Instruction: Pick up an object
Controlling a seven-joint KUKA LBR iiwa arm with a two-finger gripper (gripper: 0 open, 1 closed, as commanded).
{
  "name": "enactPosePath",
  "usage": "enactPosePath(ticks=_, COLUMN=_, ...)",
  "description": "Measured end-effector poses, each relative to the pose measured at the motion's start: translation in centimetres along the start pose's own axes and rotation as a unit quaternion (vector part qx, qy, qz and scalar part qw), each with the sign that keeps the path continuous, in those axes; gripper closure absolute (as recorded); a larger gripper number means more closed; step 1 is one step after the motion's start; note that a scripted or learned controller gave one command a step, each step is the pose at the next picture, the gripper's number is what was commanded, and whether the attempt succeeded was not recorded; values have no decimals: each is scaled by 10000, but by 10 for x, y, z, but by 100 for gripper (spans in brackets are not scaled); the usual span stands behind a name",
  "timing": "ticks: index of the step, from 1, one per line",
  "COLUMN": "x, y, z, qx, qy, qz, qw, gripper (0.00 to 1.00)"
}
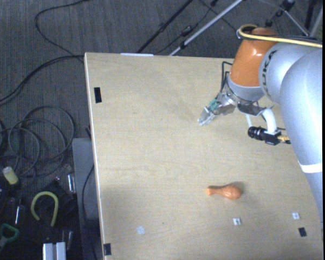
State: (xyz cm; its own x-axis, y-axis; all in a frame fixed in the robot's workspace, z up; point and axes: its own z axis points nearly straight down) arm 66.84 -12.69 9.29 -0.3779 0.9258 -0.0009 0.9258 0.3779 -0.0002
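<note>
The table is a wide bare tan surface, and the arm leans in from three o'clock with its jaws poised near the centre; whether they are parted or clenched I cannot tell. The one object, a small orange pear-shaped piece, lies well apart toward five o'clock. Descending here would likely close on nothing, and its rounded body could roll from an off-centre pinch.

A pale wooden tabletop carries one orange pear-shaped object, lying on its side. Small black markers sit well apart from that object, near the tabletop's edges.
</note>
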Motion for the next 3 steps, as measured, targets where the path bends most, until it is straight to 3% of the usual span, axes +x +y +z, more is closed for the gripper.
enactPosePath(ticks=1, x=0, y=0, z=0, qx=0, qy=1, qz=0, qw=10000, gripper=0)
enactPosePath(ticks=2, x=0, y=0, z=-9, qx=-6, qy=5, qz=4, qw=10000, gripper=100)
enactPosePath(ticks=3, x=-4, y=-3, z=-184, qx=4, qy=-10, qz=1425, qw=9898, gripper=100)
